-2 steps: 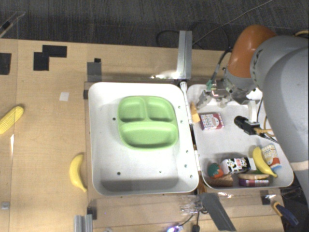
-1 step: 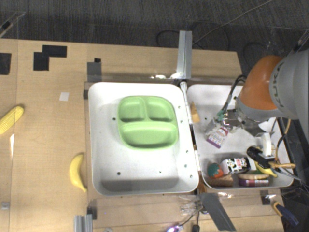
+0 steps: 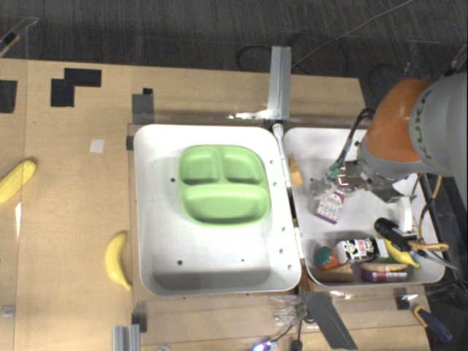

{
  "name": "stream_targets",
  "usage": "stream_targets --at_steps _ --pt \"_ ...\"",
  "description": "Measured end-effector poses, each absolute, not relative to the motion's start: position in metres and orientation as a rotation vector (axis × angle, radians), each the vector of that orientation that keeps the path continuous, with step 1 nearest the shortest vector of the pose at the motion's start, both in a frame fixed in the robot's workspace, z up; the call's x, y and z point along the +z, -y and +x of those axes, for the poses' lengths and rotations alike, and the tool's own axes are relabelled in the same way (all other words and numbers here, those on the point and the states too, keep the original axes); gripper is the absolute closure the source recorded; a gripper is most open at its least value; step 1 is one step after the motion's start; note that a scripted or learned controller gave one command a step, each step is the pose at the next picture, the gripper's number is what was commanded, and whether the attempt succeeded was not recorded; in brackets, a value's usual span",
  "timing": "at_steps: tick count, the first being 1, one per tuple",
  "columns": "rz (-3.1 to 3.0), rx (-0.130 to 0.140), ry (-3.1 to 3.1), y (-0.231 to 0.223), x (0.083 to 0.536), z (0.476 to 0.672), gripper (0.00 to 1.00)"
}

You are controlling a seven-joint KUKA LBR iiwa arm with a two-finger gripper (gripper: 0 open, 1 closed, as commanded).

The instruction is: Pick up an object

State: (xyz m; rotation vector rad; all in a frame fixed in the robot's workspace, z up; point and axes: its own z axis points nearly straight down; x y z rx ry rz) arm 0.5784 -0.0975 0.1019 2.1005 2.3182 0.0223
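From above, the arm [image 3: 417, 134] reaches into the right bin [image 3: 307, 146], its gripper [image 3: 338, 181] low over a small pink-and-white packet [image 3: 329, 207]; whether it is parted or closed cannot be told. More items crowd that bin's near edge. A green divided tray [image 3: 222, 183] lies in the left bin [image 3: 157, 196].

1. Reaches in from the right as a grey arm [image 3: 439, 123], its orange band [image 3: 391, 126] above the wrist, over the right bin [image 3: 307, 141].
2. Hangs low at the gripper [image 3: 338, 180], over that bin's middle, pointing toward its left wall.
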Motion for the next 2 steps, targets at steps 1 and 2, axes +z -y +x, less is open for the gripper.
stream_targets --at_steps 1,2 --pt "2.195 0.007 -2.242 0.0379 0.2466 0.5734 1.00" --pt "2.195 0.006 -2.242 0.0381 0.2462 0.5732 0.00"
